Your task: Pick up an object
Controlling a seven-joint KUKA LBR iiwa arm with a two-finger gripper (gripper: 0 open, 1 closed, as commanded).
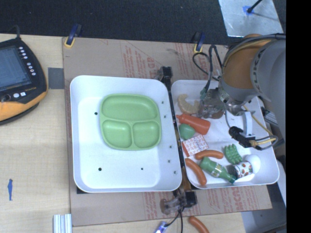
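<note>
the gripper (pixel 212 108) is low in the far end of the right bin (pixel 269 178), likely placed to reach the toys crowded there; whether it is spread or pinching anything, i cannot tell. just beside it lies a smooth orange carrot (pixel 193 123), with a pale curved piece (pixel 187 103) close by. nearer the camera from it lie a glossy sausage (pixel 209 155) and a green bottle (pixel 216 169). the green divided plate (pixel 130 121) sits well apart in the left bin (pixel 85 174).

A bulky grey arm (pixel 272 67) is seen, banded in orange above the wrist. Black cables (pixel 206 64) are looped beside it, and yellow wires (pixel 266 140) are routed lower down.
</note>
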